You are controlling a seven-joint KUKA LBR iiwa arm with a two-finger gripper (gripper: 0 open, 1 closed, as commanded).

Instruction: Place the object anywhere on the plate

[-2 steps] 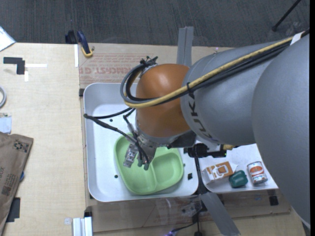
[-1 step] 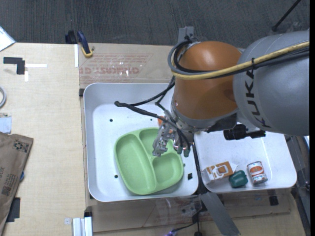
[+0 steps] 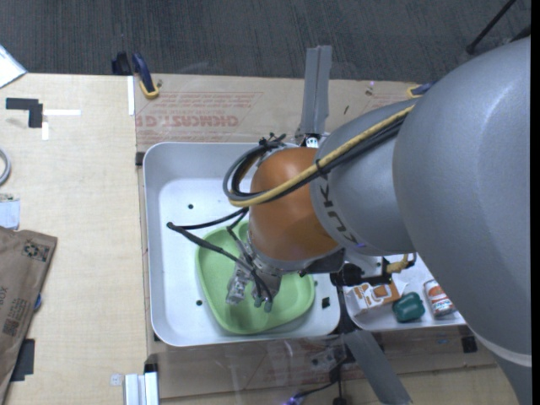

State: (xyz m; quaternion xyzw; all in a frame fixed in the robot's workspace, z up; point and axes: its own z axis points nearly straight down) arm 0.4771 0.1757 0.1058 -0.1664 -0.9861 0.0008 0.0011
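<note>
A light green plate (image 3: 291, 304) lies in the front part of the left white bin (image 3: 173, 226). My gripper (image 3: 250, 294) hangs low over the plate's left half, below the orange wrist band (image 3: 283, 201). The wrist and the black cables hide the plate's middle. I cannot make out any object at the gripper's tip or on the bare parts of the plate.
The right bin (image 3: 380, 317) shows at the front right, mostly under the grey arm. In it lie a dark green object (image 3: 409, 308), a small red and white can (image 3: 436, 299) and an orange and white packet (image 3: 374, 294). A cardboard sheet (image 3: 211, 112) lies behind the bins.
</note>
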